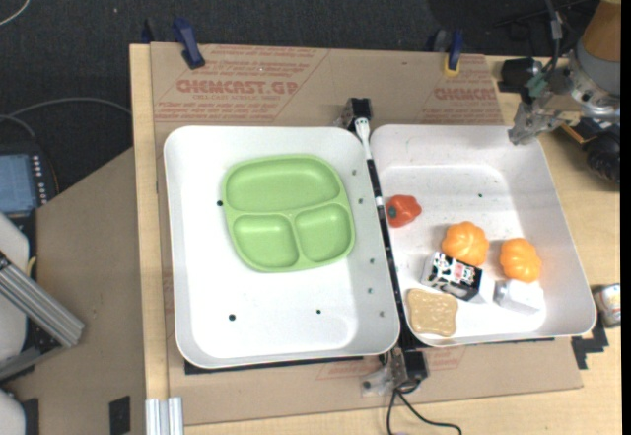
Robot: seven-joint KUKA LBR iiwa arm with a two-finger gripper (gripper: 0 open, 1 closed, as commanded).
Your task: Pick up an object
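Two white bins sit side by side on a brown board on the tabletop [582, 216]. The right bin [463, 162] holds the small things to pick up. A little red tomato [401, 210] with a green top lies near the bin's left wall, apart from the rest. Toward the front is a round orange fruit [465, 242], and just below it, touching it, is a small black and white box [453, 274]. A second orange fruit [521, 259] lies to the right, with a small pale grey block [515, 296] just in front of it. A tan slice of bread [432, 313] rests at the front edge, touching the box's corner.

The left bin [192, 226] holds a green plate [288, 212] with three parts: one long part at the back and two smaller parts in front.

The arm comes in at the top right corner and is cut off by the picture's edge. Its jaws [525, 127] hang over the back right corner of the right bin, well away from all the small things. They are small and dark against the clutter, so I cannot tell if they are spread or pressed together. Nothing is seen between them.

The back half of the right bin is bare white floor, with lots of room. The things at the front are crowded together. The tomato has open room on every side but its left.
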